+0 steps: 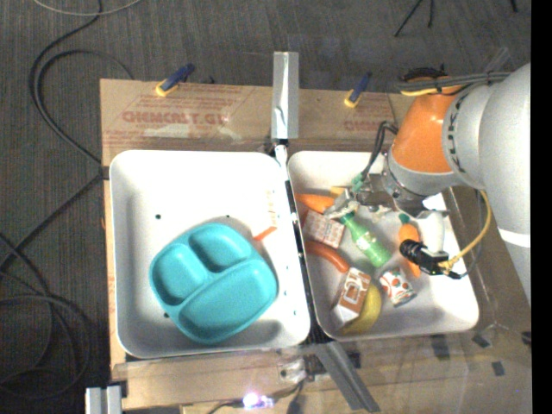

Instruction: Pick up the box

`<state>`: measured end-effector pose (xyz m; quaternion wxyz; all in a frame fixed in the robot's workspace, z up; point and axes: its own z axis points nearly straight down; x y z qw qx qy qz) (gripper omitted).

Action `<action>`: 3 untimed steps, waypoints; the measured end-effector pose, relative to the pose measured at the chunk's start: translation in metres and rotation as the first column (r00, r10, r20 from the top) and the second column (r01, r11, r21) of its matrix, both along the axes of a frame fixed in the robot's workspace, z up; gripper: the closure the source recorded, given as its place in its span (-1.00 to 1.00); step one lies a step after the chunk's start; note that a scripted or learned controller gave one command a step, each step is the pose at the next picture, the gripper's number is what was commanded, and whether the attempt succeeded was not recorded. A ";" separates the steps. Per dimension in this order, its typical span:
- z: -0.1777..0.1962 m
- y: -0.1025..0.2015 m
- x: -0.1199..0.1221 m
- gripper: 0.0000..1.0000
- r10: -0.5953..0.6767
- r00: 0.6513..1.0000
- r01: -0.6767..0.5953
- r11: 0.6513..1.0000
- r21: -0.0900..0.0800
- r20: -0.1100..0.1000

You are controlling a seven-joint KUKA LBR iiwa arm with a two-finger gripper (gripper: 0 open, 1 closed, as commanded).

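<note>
Down in the right bin, the gripper hangs low near the upper left corner, close to an orange carrot; whether it grips anything cannot be told. Just below it lies a small box, its print unreadable. Nearby sit a green bottle, a banana and two little cartons. Across in the left bin rests a blue divided tray. Faded red lettering marks the cardboard behind.

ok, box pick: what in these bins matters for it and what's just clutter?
Job:
small pink-and-white carton box
orange-and-white carton box
small red-and-white carton box
gripper

Lying about:
teal divided plastic plate
green plastic bottle
yellow banana
orange carrot
</note>
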<state>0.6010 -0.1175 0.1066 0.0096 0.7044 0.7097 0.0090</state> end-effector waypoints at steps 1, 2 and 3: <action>-0.010 0.008 -0.067 -1.00 -0.112 0.994 0.112 0.994 0.001 0.005; -0.012 0.019 -0.102 -1.00 -0.030 1.000 0.030 1.000 -0.003 0.007; 0.001 0.016 -0.099 1.00 -0.033 0.999 0.033 0.999 -0.008 0.014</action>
